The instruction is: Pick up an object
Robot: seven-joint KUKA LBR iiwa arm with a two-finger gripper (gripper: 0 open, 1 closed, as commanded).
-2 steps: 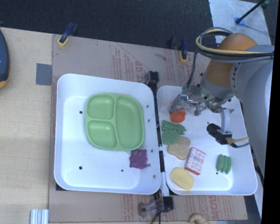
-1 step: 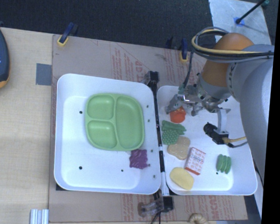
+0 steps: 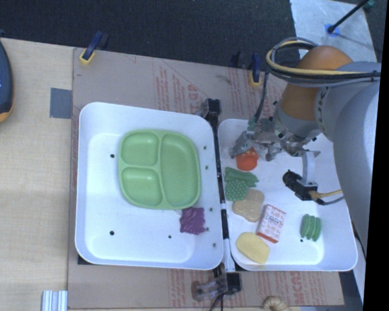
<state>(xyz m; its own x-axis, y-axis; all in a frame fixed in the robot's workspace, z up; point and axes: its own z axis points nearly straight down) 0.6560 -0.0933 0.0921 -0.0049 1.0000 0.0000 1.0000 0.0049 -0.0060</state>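
An orange-red toy tomato (image 3: 247,161) lies at the far left of the right bin (image 3: 333,263), just under the gripper (image 3: 254,147). Nearer in that bin come a green leafy toy (image 3: 238,182), a beige cookie-like piece (image 3: 249,205), a small red-and-white box (image 3: 271,223), a yellow lump (image 3: 252,247) and, to the right, green pods (image 3: 311,228). In the left bin (image 3: 93,244), a green divided plate (image 3: 160,169) lies flat with a purple piece (image 3: 193,220) near its right corner

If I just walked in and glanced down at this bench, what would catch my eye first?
Probably the green plate with three compartments, in the left bin. Next, the grey and orange arm, its gripper low over an orange toy at the right bin's far end, with small toy foods scattered nearer.
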